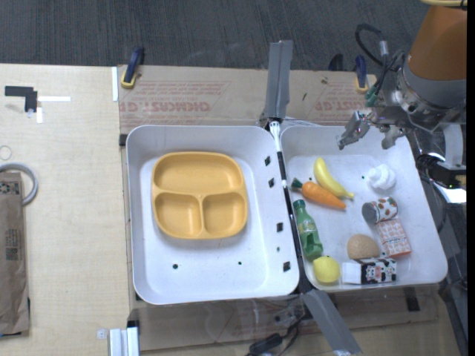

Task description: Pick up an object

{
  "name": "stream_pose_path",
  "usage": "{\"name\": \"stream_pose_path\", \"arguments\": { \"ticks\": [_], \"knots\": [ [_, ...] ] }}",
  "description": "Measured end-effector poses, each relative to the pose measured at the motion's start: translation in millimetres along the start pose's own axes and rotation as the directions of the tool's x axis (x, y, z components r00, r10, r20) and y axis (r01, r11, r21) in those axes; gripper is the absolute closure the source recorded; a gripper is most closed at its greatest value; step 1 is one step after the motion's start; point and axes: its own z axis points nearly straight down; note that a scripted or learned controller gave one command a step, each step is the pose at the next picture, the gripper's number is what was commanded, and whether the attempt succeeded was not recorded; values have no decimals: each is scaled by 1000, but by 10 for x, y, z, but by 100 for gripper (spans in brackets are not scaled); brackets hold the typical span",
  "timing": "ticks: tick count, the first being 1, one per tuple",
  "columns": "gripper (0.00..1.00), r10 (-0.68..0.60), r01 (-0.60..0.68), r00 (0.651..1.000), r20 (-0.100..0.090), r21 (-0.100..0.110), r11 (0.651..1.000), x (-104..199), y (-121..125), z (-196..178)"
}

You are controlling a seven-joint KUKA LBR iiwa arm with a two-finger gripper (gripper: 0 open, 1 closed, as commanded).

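So the closest grab looks like the banana [331, 179], sitting in the upper middle of the right bin [433, 221], with its long axis running diagonally from upper left to lower right. The hand [371, 130] hangs over the bin's far edge, up and to the right of the banana, so my guess is the move has to come down and toward the left, with the fingers turned across that diagonal. From what I can see the two fingers are spread apart with nothing between them, so it's open and empty. Right under the banana, just about touching it, lies a carrot [323, 194] on nearly the same slant, which could get in the way of a clean pinch. Further out there's a green bottle [306, 229] along the left wall, a lemon [326, 270] in the near corner, a small can [379, 211], a white blob of a thing [381, 176] and a few cartons near the right side. The left bin [145, 273] holds a yellow divided plate [199, 195]. Both bins sit on a pale wooden worktop [59, 199] with a cardboard sheet [193, 95] behind them and dark carpet beyond.
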Motion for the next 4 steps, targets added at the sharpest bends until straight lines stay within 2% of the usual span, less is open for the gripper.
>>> {"name": "stream_pose_path", "arguments": {
  "ticks": [1,2,3,4],
  "knots": [
    [0,-199,199,980,0,-1,980,-179,12,1517],
    [0,-253,253,967,0,-2,967,-55,-102,1848],
    [100,-249,249,969,0,-2,969,-70,-99,1753],
    [100,-33,33,999,1,-2,999,-95,-197,659]
  ]
}}
